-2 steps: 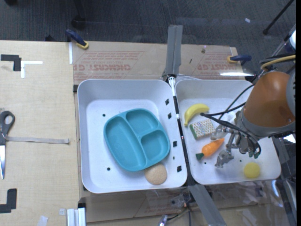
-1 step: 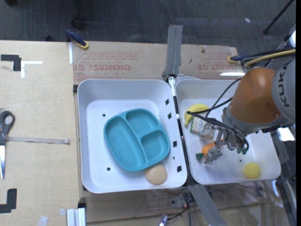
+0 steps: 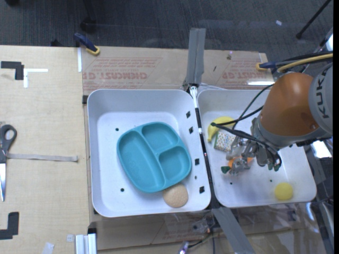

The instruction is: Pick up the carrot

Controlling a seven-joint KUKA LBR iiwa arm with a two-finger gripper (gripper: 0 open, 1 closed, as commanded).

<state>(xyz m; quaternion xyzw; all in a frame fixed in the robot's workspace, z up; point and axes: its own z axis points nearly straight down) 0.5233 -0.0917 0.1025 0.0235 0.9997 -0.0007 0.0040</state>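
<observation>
Your tool (image 3: 241, 160) hangs low over the middle of the right bin (image 3: 249, 194), and the carrot (image 3: 228, 168) appears as a small orange-and-green shape on the bin floor just at the tool's left edge, touching or nearly touching it; you cannot tell from this slanted view whether the tool is spread, closed, or already on the carrot, so treat the grasp as unproven. To do this step well, centre the tool across the carrot's narrow width rather than along its length, come straight down until you are just above the bin floor, close fully, and lift only a little at first to check that the orange comes up with you. Keep clear of the speckled block (image 3: 224, 140) just beyond the carrot on its far side, since a skewed approach would likely nudge it. By count you have two white bins, one carrot, one speckled block, one yellow banana-like piece (image 3: 218, 124) at the far left of the right bin, one yellow ball (image 3: 284, 191) at its near right, and in the left bin (image 3: 100, 157) one blue divided tray (image 3: 153, 156) and one tan round (image 3: 176, 196) near its front edge.
</observation>
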